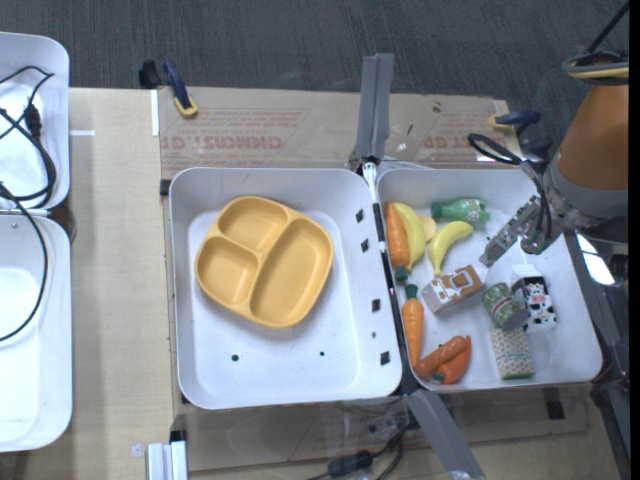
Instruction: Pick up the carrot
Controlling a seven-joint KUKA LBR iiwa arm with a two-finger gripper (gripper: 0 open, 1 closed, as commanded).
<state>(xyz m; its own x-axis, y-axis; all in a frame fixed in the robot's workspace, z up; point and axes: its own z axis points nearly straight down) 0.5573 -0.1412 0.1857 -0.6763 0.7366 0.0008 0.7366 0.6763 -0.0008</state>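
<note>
A slim orange carrot (412, 328) with a green top lies lengthwise against the left wall of the right bin (590, 313), toward the front. A thicker orange carrot-like vegetable (397, 236) lies farther back along the same wall, beside the bananas. My gripper (494, 253) hangs over the right-middle of that bin, tilted down to the left, between the green bottle and the small carton. It is well to the right of both orange vegetables and touches neither. Nothing shows in its grasp.
The right bin also holds two bananas (442, 240), a green bottle (460, 209), a small carton (452, 288), a green can (505, 305), a cow-patterned box (538, 303), a patterned packet (512, 353) and red-orange peppers (447, 358). A yellow divided plate (265, 260) lies in the left bin (290, 373).
</note>
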